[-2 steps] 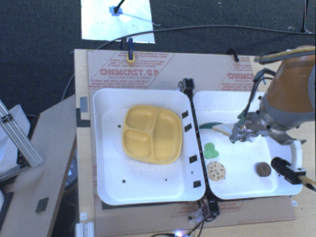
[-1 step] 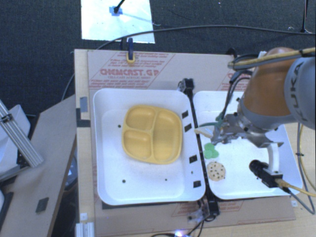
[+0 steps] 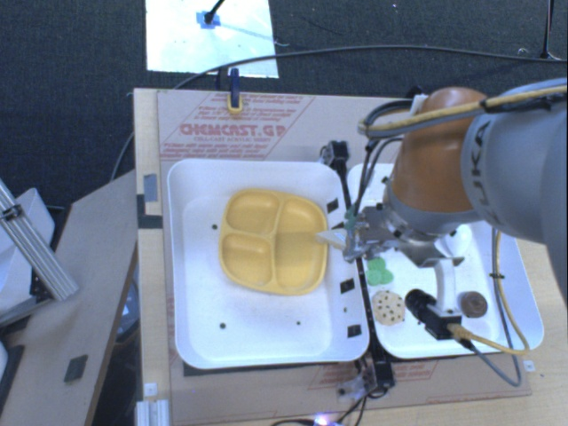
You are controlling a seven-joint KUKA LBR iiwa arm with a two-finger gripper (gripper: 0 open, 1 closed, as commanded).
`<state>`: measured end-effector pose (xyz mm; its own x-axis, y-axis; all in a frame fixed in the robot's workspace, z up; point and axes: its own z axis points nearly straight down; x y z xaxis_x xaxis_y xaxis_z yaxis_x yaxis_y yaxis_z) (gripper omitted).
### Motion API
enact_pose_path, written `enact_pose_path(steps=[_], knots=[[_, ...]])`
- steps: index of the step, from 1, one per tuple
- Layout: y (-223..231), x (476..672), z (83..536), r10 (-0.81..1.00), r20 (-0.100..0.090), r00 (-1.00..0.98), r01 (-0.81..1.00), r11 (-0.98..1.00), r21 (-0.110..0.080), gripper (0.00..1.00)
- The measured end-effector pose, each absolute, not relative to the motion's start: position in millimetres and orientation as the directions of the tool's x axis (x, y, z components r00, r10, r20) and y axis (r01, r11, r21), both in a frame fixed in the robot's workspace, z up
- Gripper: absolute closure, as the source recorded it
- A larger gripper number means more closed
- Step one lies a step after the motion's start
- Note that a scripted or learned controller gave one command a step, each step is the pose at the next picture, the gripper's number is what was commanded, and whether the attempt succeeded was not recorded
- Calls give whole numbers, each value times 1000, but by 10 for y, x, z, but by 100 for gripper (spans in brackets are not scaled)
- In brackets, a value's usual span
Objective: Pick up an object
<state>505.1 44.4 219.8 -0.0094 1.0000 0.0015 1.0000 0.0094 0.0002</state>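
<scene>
Camera view, seen from above at a slant. The desk (image 3: 160, 238) is carrying two shallow white bins side by side. The grey arm (image 3: 506, 167) with its orange band (image 3: 435, 158) is reaching in from the right and is covering much of the right bin (image 3: 524, 313). The left bin (image 3: 200, 327) is holding a yellow divided plate (image 3: 271, 240), lying flat near its centre with the right edge close to the bin wall. The right bin is holding a green piece (image 3: 380, 272), a speckled cookie (image 3: 388, 307) and a brown disc (image 3: 474, 304), all near the near side.

The plate is probably a light, stiff plastic, smooth and likely slippery; its flat body offers little to pinch, so the raised rim on the right side is judged the best place to take hold. The small pieces are likely light and easier to enclose.

The pincer (image 3: 342, 238) is hanging over the divide between the bins, its pale tip pointing left at or just over the plate's right rim. Whether it is spread or pressed together cannot be told, and nothing is visibly held.
</scene>
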Motion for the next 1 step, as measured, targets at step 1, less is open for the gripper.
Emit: enact_pose_path(steps=[1], knots=[[1057, 5196, 2252, 1000, 3, -11, 1000, 11, 3, 100]])
